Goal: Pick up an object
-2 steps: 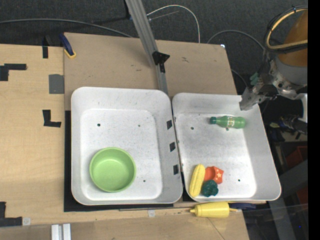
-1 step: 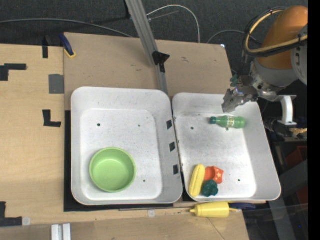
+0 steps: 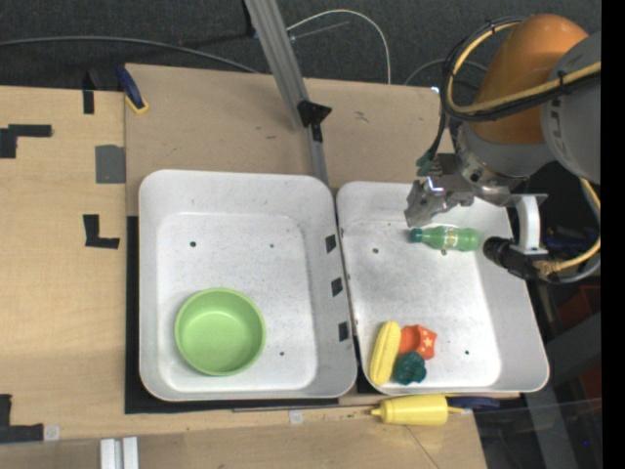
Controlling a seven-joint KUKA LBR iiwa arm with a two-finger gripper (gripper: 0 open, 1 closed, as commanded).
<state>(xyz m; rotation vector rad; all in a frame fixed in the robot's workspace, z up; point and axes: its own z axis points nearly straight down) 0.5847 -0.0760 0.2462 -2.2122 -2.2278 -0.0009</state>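
Upper right of the frame, I see my tool (image 3: 427, 201) poised just above the green bottle (image 3: 447, 238) lying in the right bin (image 3: 508, 360), likely lining up; its grip I cannot tell.

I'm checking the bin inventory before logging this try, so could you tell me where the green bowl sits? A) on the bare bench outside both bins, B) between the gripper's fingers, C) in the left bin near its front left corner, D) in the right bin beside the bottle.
C: the green bowl rests inside the left bin, toward its front left corner, far from the gripper over the right bin.
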